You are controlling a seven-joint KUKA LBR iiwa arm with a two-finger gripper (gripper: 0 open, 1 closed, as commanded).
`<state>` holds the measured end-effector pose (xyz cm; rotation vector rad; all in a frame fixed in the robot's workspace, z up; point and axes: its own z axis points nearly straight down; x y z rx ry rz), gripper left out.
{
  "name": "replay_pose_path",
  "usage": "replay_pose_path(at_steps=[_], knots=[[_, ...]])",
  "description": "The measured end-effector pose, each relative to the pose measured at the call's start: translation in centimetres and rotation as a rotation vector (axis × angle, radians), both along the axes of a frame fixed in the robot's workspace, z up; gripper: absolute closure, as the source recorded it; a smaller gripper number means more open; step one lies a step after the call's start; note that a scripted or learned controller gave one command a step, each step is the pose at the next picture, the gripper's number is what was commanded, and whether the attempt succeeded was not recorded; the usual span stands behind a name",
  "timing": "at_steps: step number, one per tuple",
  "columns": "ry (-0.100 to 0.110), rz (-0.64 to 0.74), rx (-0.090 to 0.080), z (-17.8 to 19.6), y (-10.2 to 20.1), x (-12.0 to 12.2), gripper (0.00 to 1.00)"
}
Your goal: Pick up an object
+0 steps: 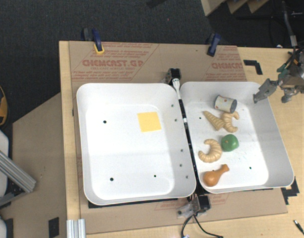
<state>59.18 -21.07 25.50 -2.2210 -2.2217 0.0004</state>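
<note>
Hand at right bin rim, arm cut off.

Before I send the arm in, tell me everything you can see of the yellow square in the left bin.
The yellow square is a thin, flat piece with a matte, even colour, possibly foam or toy cheese. It lies flat on the floor of the left bin, in the upper middle, slightly toward the right wall, edges roughly parallel to the bin's sides. Nothing touches it except the bin floor. It looks whole and unmarked.
</note>
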Motion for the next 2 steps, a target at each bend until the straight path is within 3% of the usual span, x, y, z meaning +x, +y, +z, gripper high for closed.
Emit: replay_pose_path(at_steps=[1,2], knots=[[0.012,0.0,0.006,-12.7,3.2,-2.3,0.0],[-0.005,0.006,-0.003,-16.9,10.0,-0.5,0.0]])
